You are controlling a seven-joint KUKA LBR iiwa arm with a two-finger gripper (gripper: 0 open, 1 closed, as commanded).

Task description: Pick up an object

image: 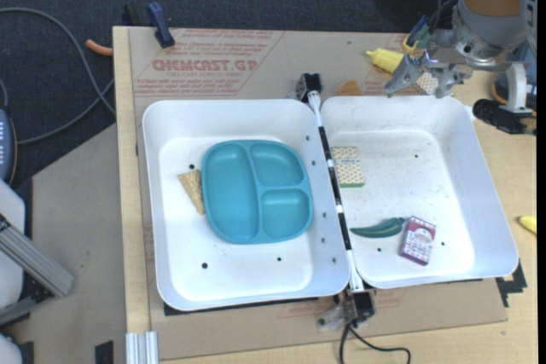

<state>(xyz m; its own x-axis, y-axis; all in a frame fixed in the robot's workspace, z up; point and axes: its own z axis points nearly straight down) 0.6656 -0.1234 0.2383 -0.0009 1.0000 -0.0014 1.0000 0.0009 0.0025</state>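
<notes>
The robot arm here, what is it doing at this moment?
The gripper is raised above the far edge of the right bin, holding what looks like a small tan waffle-like piece between its fingers. A green pepper, a red packet and a cracker lie in that bin. The left bin holds a teal divided plate.

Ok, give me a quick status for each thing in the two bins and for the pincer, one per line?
pincer: raised above the far rim of the right bin, a tan patterned piece between its fingers.
teal divided plate: flat, right side up, left bin.
cracker: flat, tucked partly under the plate's left edge.
patterned square: flat, right bin, by the divider.
green pepper: lying on its side, right bin.
red packet: flat, beside the pepper.
</notes>
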